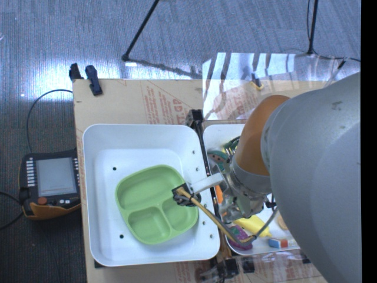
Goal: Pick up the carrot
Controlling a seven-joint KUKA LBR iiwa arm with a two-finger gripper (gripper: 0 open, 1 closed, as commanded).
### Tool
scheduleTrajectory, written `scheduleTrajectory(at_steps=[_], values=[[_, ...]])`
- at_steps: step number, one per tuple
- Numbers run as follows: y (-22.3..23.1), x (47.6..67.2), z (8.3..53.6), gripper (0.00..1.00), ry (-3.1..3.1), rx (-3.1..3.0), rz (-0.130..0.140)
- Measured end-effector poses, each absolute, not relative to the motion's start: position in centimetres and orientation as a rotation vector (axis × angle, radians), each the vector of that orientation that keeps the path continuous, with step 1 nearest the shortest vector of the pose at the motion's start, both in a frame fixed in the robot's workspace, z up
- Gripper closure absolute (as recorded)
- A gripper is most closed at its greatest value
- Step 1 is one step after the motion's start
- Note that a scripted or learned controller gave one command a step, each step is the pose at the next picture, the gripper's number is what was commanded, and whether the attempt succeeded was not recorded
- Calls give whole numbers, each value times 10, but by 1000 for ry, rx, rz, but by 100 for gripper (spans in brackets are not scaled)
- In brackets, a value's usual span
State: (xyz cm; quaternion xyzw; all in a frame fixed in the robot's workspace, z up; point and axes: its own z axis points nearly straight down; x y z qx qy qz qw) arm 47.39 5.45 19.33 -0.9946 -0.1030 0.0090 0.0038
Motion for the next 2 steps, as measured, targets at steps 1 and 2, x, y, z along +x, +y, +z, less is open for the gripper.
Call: scheduleTrajectory(at_steps=[1,2], values=[[-16,476,250,100,-309,-3125,5],[-15,476,248,0,-314,-3123,12]])
